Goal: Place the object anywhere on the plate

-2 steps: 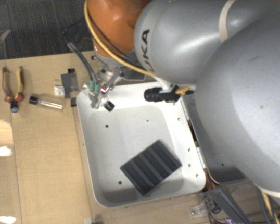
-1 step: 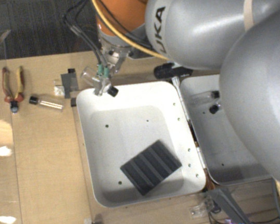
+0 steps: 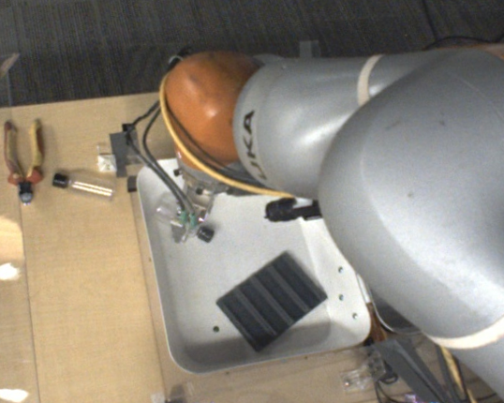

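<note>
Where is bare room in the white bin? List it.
Bare floor lies left of the ribbed dark plate, up to the white bin wall, and between the plate and the gripper above it. The top right is crowded by the arm. Outside, the bench left of the bin is bare below the pliers.

My arm (image 3: 442,204) is built of big rounded grey shells with a smooth, dull metallic finish. A pale cream seam ring runs around one segment near the top, and another curves across the lower right of the largest shell. Above my wrist sits a glossy orange dome (image 3: 208,103), edged by a thin yellowish line where it meets the grey. On the grey casing just beside that dome, dark letters (image 3: 250,144) read "KUKA", running down the side. Black cables (image 3: 148,132) loop out from under the orange part at its left. Below them hangs a small cluster of metal fittings with a green piece (image 3: 186,217) and a dark knob.
</note>
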